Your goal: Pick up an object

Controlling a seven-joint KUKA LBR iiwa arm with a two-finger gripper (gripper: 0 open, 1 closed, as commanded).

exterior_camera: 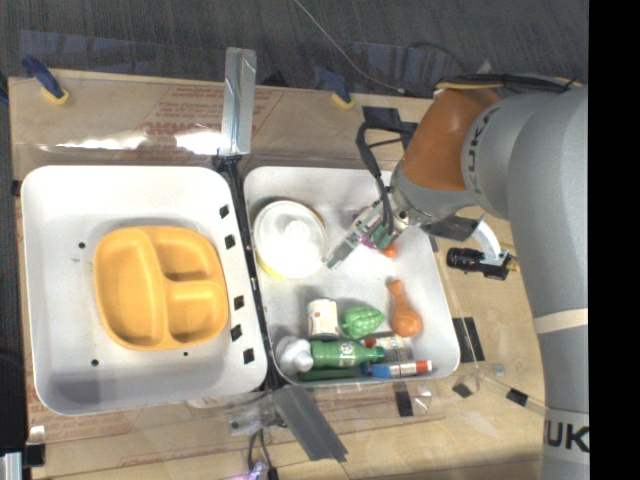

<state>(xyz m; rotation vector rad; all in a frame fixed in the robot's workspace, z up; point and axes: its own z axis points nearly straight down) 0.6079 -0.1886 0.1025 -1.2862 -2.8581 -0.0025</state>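
One orange bit (389,252) touching gripper (372,232).

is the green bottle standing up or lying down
Lying down: the green bottle rests lengthwise on the floor of the right bin, cap end toward the right.

Two shallow white bins sit side by side on a brown bench (130,108); the left bin (50,198) holds a yellow divided tray (160,286) lying flat near its middle; the right bin (440,298) holds a white bowl (289,236) near its upper left, a small white cup (322,318), a green lumpy toy (362,321), an orange pear-shaped toy (402,313), a green bottle (335,355) lying on its side along the lower wall, and a marker (400,369) just beside it; the grey arm (530,178) reaches in from the right; its gripper (362,236) hangs low over the right bin, between the bowl and a small orange piece (389,252); something small and purple-green shows at the gripper, too blurred to make out.
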